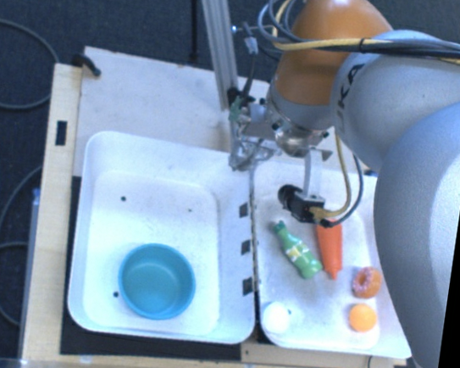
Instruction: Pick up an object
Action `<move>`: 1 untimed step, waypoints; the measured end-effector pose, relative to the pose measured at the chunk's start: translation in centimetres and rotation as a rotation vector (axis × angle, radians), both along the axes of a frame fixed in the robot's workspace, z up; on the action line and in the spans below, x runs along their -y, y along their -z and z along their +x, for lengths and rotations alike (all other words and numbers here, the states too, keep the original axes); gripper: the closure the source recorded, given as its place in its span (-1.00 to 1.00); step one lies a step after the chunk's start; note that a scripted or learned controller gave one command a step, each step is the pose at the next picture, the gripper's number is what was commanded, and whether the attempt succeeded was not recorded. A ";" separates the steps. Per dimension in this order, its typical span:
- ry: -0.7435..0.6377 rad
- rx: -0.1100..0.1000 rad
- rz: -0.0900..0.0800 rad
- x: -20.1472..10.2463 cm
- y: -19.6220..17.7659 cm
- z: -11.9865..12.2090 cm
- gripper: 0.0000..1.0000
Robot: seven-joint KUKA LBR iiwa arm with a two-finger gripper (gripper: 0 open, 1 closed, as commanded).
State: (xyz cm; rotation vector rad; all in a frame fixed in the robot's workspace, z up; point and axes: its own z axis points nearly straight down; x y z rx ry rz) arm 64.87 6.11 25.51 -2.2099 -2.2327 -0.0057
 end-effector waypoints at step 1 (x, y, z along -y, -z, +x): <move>0.002 -0.009 -0.002 -2.0 1.0 -0.4 1.00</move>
